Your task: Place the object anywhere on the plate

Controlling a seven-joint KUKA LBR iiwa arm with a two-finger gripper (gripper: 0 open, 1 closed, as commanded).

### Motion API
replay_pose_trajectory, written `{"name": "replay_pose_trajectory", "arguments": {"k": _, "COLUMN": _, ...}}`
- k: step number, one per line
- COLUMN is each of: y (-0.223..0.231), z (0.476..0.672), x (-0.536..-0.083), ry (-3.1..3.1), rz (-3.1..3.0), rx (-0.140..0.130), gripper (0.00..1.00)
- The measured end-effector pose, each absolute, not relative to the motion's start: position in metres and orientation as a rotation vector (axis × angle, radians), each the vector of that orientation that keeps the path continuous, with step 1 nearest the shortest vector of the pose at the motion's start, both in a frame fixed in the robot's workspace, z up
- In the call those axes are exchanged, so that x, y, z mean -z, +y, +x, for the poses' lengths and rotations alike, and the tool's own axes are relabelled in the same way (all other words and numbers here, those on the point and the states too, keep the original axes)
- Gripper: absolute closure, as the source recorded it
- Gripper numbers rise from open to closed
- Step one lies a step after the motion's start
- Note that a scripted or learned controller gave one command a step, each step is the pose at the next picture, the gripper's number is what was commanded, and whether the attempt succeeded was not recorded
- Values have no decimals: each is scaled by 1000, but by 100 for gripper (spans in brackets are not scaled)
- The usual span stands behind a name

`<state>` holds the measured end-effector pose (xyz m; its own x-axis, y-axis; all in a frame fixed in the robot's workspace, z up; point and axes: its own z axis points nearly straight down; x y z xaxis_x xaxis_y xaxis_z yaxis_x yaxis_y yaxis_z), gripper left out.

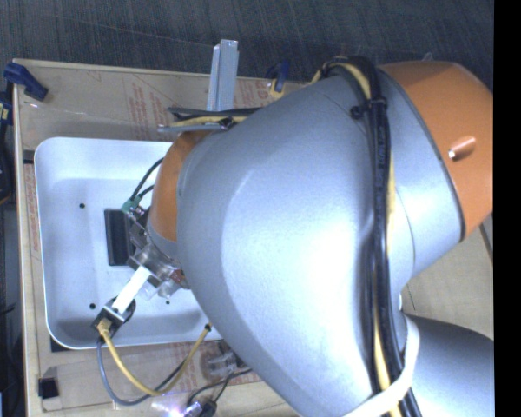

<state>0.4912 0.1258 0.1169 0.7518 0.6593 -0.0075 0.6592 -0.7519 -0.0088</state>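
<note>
Dark grey carpet surrounds the cardboard-topped bench (87,85), where a shallow white plastic bin (61,233) sits at left. Over it hangs the black two-finger gripper (120,237) (whether spread or pressed together, I cannot tell), and the bulky grey arm (313,250) covers everything rightward, so the task's object and plate cannot be made out.

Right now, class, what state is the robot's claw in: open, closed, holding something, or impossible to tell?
Claw: cannot be told; it sits low over the shallow white plastic bin, largely hidden by the big grey arm.
</note>
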Motion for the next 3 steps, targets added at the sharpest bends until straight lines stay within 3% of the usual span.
{"name": "replay_pose_trajectory", "arguments": {"k": 1, "y": 105, "z": 525, "x": -119, "ry": -425, "rz": -3111, "rx": -8, "gripper": 100}}
{"name": "replay_pose_trajectory", "arguments": {"k": 2, "y": 156, "z": 535, "x": -237, "ry": -362, "rz": -3121, "rx": -1, "gripper": 100}}
{"name": "replay_pose_trajectory", "arguments": {"k": 3, "y": 159, "z": 523, "x": -352, "ry": -424, "rz": -3115, "rx": 7, "gripper": 100}}
